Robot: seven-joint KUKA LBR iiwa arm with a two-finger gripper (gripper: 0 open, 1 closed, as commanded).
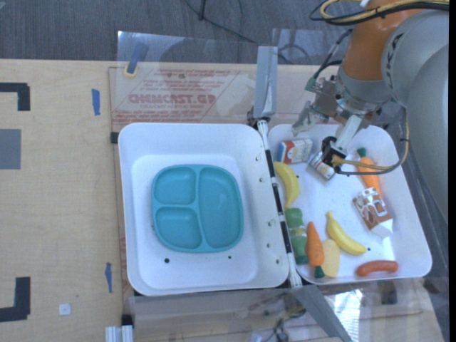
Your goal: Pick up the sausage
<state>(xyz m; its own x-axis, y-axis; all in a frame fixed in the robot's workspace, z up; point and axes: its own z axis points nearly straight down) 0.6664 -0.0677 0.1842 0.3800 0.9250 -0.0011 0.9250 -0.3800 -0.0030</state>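
Nearest the lens, the sausage is found in the right bin's front corner, close against the wall, with a banana near it. The gripper is held well apart, over the far end; whether it is apart or together cannot be told. The wall could be struck, or the round sausage rolled aside, by a misjudged descent.
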